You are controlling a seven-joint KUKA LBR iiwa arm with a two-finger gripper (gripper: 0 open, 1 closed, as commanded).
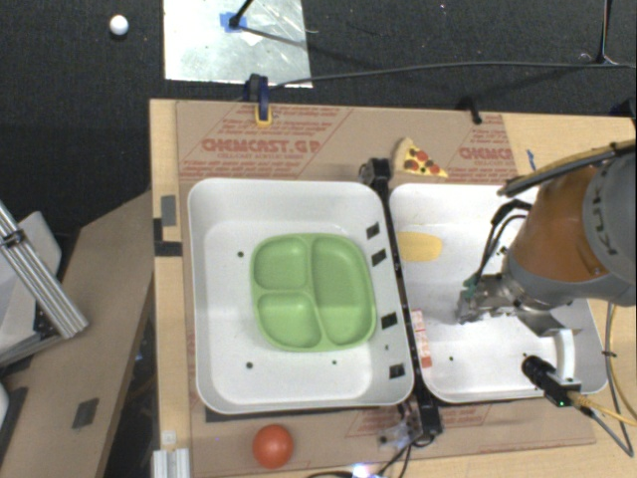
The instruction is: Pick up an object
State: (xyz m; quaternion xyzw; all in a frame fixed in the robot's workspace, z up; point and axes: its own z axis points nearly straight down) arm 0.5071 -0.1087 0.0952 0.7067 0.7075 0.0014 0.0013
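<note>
A flat yellow object (pixel 421 247) lies in the right bin (pixel 443 366), near its upper left. My gripper (pixel 474 302) hangs low over the middle of the right bin, below and to the right of the yellow object and apart from it. The arm's orange band (pixel 562 232) and grey wrist cover the bin's right part. A green divided plate (pixel 314 290) sits in the middle of the left bin (pixel 214 267).
A pizza-slice toy (pixel 420 159) lies on the cardboard just behind the right bin. A red-orange ball (pixel 273 445) rests on the bench in front of the left bin. Black clips line the seam between the bins. A cable runs across the back.
</note>
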